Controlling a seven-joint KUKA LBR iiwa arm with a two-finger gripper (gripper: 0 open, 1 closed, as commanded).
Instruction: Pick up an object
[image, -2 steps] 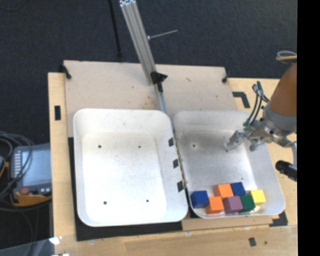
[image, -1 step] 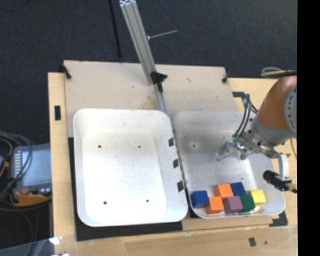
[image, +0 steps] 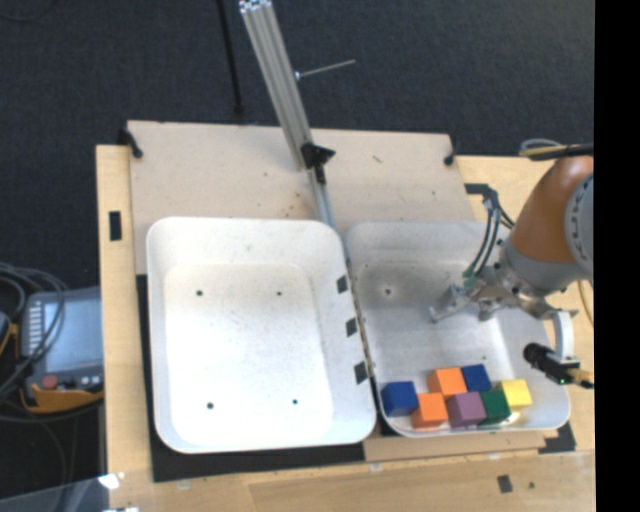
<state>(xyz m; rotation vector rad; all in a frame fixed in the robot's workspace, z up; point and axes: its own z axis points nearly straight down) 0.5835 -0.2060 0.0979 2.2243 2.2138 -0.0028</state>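
Observation:
Several coloured blocks lie clustered at the near edge of the right bin (image: 400, 270): a blue block (image: 399, 397), an orange block (image: 449, 381), a second blue block (image: 476, 377), a yellow block (image: 516, 392), another orange block (image: 431, 408), a purple block (image: 465, 408) and a green block (image: 495, 405). My gripper (image: 450, 306) hangs over the middle of the right bin, behind the blocks and apart from them. Nothing shows in its grasp.
The left bin (image: 250, 330) sits beside the right one, their rims meeting near the centre. A slanted metal rail (image: 285, 90) rises from the back of the bench. A control pendant (image: 55, 345) with cables lies off the bench's left side.

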